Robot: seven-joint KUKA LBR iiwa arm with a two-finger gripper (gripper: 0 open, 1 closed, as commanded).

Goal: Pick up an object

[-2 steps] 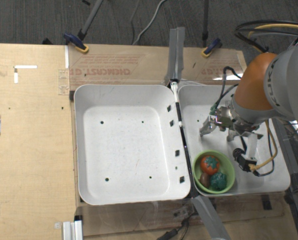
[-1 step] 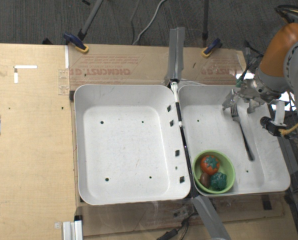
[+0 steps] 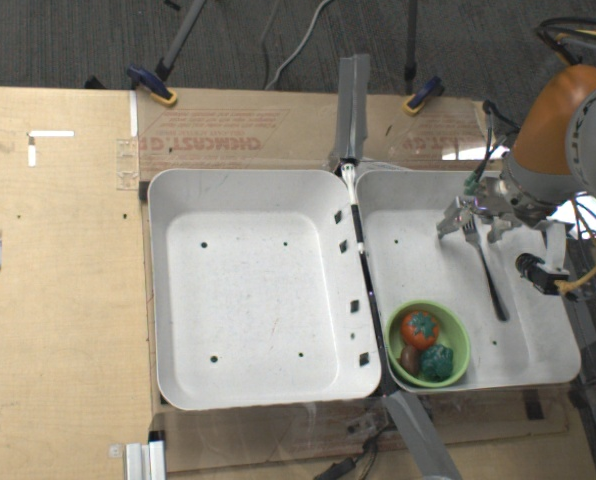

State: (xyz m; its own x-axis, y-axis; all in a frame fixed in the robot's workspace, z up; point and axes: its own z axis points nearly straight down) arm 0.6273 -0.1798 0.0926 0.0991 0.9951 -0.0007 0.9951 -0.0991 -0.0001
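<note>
- The arm (image 3: pixel 568 118) is reaching in from the right, its orange band sitting above the wrist, and the gripper (image 3: pixel 475 218) is hanging over the far part of the right bin (image 3: pixel 418 198).
- A fork (image 3: pixel 486 260) is lying in that right bin, tines just under the gripper and dark handle running toward the near right; whether the fingers are spread or pinching it, I cannot tell from up here.
- A green bowl (image 3: pixel 429 343) is sitting at the near left corner of the right bin, carrying a red-orange tomato-like piece (image 3: pixel 419 326) and a teal lump (image 3: pixel 437 362).
- The left bin (image 3: pixel 253 278) is lying alongside, touching the right one along a clipped seam.
- Both bins are resting on brown cardboard (image 3: pixel 218 133) on a pale wooden bench (image 3: pixel 53 268).
- Two blue-and-yellow clamps (image 3: pixel 150 83) are gripping the cardboard's far edge.
- Grey carpet (image 3: pixel 78 23) and a pale cable (image 3: pixel 308 23) are showing behind the bench.
</note>
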